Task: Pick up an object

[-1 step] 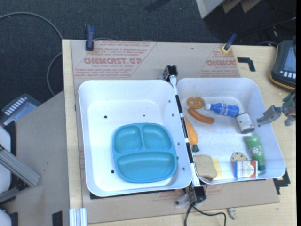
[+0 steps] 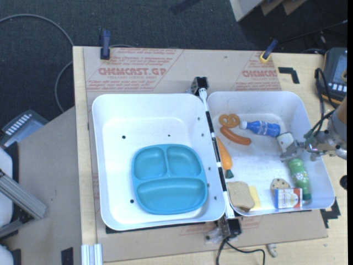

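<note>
Two shallow white bins sit side by side on the bench (image 2: 165, 70), as you see them from above at a slant. Left bin (image 2: 110, 115): holds a blue divided plate (image 2: 169, 179) with three compartments, lying flat toward the near right part of the bin. Right bin (image 2: 259, 101): holds the loose objects. Along its far side lie a pretzel (image 2: 229, 119), a sausage (image 2: 236, 136) just beside it, and a blue bottle (image 2: 263, 128) on its side. An orange carrot-like piece (image 2: 223, 154) runs along the left wall, partly tucked under the divider between the bins. Near the front you find a slice of bread (image 2: 240, 195) over a yellow piece (image 2: 254, 196), a small cookie-like item (image 2: 280, 184), and a red, white and blue carton (image 2: 287, 198) whose print is too small to read. A green bottle (image 2: 299, 176) lies lengthwise by the right wall.

The gripper (image 2: 298, 148) reaches in from the right, low over the right bin just above the green bottle's top end. You cannot tell how its metal parts stand or whether anything is caught there; glare and small scale blur it. The arm behind it is cut off at the frame edge.
</note>
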You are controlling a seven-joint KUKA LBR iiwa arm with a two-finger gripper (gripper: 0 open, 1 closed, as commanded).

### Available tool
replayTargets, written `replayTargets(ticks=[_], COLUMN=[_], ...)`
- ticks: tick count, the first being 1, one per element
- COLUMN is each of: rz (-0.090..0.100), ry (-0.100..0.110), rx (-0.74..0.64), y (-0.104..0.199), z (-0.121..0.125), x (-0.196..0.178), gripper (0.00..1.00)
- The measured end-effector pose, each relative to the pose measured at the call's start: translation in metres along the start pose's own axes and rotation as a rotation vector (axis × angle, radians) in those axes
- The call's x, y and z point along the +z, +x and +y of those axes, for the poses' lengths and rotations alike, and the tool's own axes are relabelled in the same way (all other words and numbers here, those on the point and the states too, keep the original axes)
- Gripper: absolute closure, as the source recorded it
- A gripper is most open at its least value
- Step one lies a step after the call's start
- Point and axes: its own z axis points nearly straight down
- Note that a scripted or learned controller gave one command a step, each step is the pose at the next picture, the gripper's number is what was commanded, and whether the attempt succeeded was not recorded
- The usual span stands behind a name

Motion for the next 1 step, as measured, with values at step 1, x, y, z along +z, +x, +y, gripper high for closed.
replayTargets(ticks=[1], rz=[0.006], ry=[0.002], rx=[-0.003], y=[0.0049], z=[-0.0213], x=[0.0587], gripper=[0.00])
